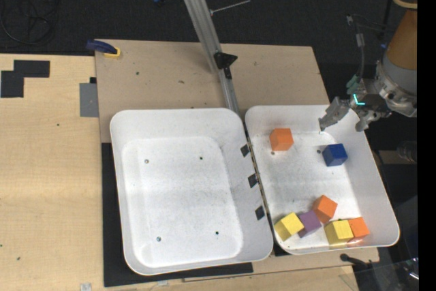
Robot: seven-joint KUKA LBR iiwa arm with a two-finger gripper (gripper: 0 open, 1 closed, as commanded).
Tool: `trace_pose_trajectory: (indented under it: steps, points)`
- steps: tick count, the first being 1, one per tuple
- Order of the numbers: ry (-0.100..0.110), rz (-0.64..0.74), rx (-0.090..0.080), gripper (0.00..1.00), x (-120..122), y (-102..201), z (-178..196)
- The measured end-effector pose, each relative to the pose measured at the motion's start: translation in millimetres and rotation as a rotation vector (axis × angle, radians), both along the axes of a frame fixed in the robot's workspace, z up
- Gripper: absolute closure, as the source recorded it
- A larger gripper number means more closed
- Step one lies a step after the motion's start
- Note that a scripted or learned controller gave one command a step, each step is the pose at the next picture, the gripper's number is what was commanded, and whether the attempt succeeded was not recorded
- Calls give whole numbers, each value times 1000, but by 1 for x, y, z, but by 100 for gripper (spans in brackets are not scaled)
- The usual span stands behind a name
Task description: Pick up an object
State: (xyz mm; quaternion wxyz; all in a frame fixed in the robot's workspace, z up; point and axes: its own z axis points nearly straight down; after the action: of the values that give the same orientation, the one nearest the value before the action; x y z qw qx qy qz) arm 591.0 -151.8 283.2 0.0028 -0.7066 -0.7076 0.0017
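My gripper (349, 117) hangs over the back right corner of the right bin (381, 182), open, with nothing between its fingers. A blue cube (334, 154) lies just below and slightly left of it. An orange cube (281, 139) sits further left in the same bin. Near the bin's front edge lie a yellow cube (289, 224), a purple cube (310, 221), another orange cube (325, 206), a second yellow cube (338, 232) and an orange cube (357, 227) at the corner.
The left bin (178, 191) holds no objects. A slanted metal rail (204, 24) crosses the bench behind the bins. Black clips (252, 179) sit along the seam between the bins.
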Motion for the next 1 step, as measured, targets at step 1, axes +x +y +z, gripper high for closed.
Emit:
trace_pose_trajectory:
  steps: [1]
  points:
    - [-3, -1, -1, 0, 1, 0, 2]
